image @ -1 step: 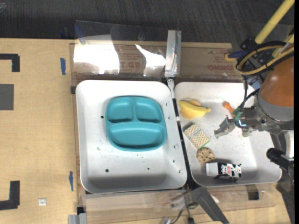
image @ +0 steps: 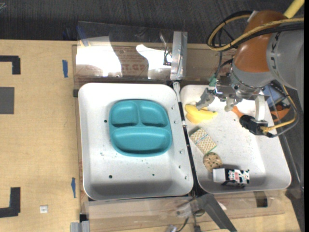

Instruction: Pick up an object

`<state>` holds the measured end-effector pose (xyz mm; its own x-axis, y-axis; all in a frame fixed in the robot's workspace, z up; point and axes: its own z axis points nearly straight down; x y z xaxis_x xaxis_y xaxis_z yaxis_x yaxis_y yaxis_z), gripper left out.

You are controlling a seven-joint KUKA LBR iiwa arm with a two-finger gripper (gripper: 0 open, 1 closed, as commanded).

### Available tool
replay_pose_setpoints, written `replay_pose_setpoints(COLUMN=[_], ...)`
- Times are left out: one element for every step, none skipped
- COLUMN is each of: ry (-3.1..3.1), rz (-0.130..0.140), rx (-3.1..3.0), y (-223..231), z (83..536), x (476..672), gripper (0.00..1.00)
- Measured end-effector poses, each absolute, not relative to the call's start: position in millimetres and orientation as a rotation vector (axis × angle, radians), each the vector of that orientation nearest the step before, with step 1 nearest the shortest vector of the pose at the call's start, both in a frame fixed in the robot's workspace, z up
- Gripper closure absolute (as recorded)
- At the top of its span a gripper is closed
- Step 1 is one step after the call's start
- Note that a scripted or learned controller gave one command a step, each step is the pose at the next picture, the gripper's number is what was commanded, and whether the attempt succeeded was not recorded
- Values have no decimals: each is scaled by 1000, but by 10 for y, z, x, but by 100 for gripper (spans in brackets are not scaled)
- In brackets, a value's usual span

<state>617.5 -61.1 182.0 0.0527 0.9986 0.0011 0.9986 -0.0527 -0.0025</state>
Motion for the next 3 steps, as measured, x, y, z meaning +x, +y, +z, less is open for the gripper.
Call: replay_pose_setpoints(ry=[-1950,-2476,-2482], rz=[-5,-6,2], rx=[-2466,-1944,-1926], y=[-1087,-841,-1271], z=[869,1869,1780], x=[6022,5988,5909], gripper=[0,0,0])
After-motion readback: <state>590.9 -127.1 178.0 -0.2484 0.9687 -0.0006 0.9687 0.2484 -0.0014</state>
